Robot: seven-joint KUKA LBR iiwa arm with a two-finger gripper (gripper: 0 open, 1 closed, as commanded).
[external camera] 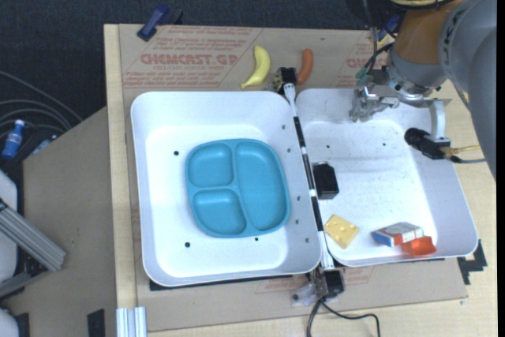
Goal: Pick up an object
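Pincer [364, 108] hovered low at right bin's [442, 193] far rim; finger state impossible to tell. Cheese wedge [341, 230] lay near front.

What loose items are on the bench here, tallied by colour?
Blue: 1, divided plate in the left bin
Yellow: 2, cheese wedge in the right bin, banana behind the bins
Orange: 1, carrot-like piece beside the banana
Blue, white and orange: 1, small box in the right bin
Total: 5
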